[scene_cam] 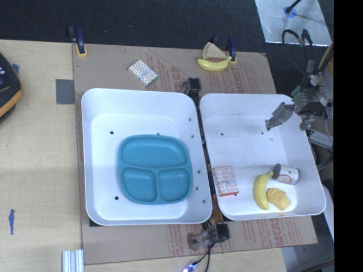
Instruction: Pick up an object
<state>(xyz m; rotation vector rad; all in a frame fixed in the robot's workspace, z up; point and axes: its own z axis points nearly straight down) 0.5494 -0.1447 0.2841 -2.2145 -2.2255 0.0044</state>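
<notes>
- Camera view, looking down at a slant on a pale wooden worktop [39, 152] with a brown cardboard sheet under two shallow white bins set side by side
- The left white bin [96, 109] holds a teal plastic plate with three compartments [154, 169], lying flat near the bin's middle
- The right white bin [249, 123] holds four things gathered along its near edge: a small red and white printed packet [225, 181] by the left wall, a yellow toy banana [260, 190] to its right, a ridged yellow-orange crinkle piece [278, 198] touching the banana's lower end, and a small white cylinder with a dark cap and red marking [285, 175] just above it
- The grey two-finger claw [269, 124] comes in from the right and sits over the far right part of the right bin, well apart from the cluster of things; its fingers look close together with nothing seen between them
- On the cardboard beyond the bins lie a second yellow banana with a tan wedge [214, 60] and a small white patterned square packet [142, 72]
- A black and orange device [8, 89] sits at the worktop's left edge
</notes>
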